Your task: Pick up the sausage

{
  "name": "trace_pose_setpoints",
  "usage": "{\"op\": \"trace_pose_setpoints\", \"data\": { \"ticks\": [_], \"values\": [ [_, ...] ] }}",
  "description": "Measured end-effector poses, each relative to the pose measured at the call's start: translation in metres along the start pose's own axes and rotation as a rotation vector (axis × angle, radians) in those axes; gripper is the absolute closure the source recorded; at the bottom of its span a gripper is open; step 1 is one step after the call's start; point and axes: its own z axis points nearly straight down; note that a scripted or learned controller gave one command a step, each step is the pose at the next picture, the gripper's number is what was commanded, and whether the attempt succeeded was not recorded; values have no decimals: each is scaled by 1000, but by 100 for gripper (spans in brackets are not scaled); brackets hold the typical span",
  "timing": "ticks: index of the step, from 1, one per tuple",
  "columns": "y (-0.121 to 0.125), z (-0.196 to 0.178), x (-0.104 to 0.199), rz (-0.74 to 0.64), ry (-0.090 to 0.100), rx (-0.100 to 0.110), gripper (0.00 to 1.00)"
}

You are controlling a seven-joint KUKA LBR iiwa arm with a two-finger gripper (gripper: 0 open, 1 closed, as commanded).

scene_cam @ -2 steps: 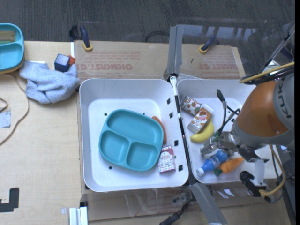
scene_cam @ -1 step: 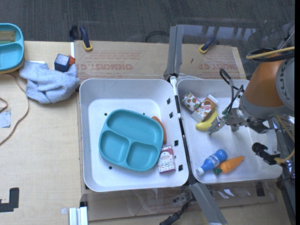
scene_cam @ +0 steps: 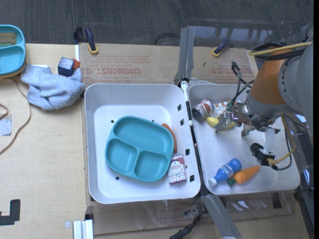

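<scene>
Beside the teal plate (scene_cam: 139, 149) lies the sausage (scene_cam: 170, 135).

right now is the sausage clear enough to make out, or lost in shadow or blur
In the camera view, lighting is even and soft; the sausage shows as a thin orange sliver, mostly hidden behind the teal plate, not by shadow. The gripper area is slightly blurred and cluttered.

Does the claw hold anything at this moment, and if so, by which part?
It cannot be told. The claw is low in the right bin, at the banana and can; the sausage lies in the left bin.
</scene>
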Motion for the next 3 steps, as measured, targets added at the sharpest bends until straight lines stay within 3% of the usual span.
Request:
{"op": "trace_pose_setpoints", "data": {
  "ticks": [1,2,3],
  "values": [
    [-23,0,14,-41,0,2,0],
    [18,-32,-54,15,-1,-1,0],
    [-26,0,-83,-320,1,0,0]
  ]
}}
